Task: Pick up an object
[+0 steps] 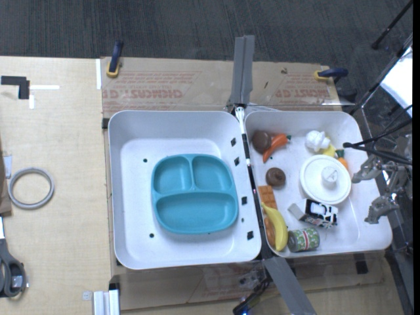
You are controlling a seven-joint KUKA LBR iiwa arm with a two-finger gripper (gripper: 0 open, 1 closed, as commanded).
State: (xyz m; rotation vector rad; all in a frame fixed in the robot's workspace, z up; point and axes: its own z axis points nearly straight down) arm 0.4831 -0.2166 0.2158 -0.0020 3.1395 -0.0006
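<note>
gripper (379, 190) hangs over the right bin's (367, 240) right rim, nothing seen between its fingers, how wide they stand i cannot tell. nearest object is the white lidded bowl (326, 178), mid-bin. banana (276, 226) and green can (303, 239) sit by the near edge, brown ball (275, 176) toward the left wall. risk: things are crowded, so fingers could nudge neighbours or slip off the smooth bowl. left bin (125, 195) holds a blue divided plate (194, 193). wooden bench (52, 130), tape roll (28, 187), dark carpet beyond.
</note>
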